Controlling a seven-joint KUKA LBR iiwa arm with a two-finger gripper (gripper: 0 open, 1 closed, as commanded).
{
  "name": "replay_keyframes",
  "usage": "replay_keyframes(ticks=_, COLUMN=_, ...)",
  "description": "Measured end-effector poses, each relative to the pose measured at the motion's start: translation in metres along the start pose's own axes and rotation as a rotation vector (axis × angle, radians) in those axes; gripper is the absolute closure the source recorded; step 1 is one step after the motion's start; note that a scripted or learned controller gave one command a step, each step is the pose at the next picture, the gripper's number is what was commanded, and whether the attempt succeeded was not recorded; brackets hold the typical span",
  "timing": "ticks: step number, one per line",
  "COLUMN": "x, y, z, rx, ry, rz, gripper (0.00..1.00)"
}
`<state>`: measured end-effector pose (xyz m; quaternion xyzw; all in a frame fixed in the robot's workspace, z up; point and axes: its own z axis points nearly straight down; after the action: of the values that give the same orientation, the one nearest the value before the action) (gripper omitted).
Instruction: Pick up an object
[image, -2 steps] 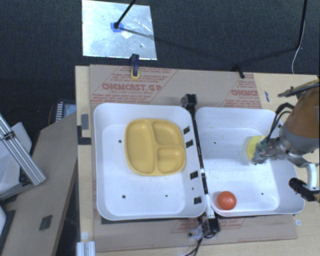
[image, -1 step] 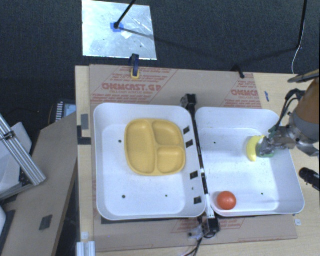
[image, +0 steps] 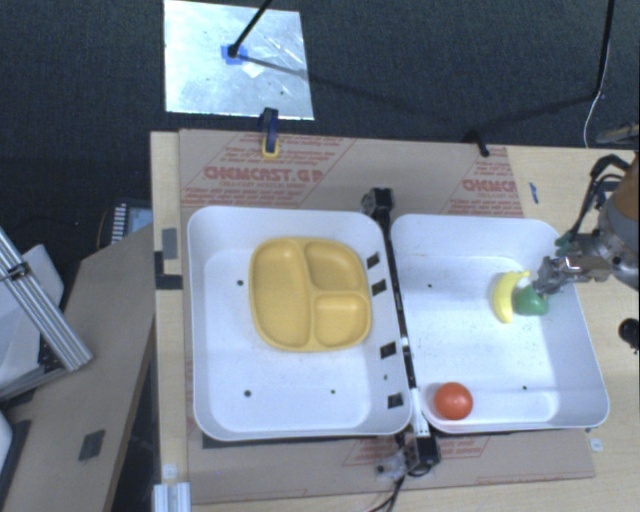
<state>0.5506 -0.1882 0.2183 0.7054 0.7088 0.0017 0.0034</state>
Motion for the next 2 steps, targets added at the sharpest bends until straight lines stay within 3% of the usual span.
replay_keyframes(ticks=2, x=0.115, y=-0.011, z=-0.006, rx=0.006, ry=0.004, rz=-0.005, gripper=1.0)
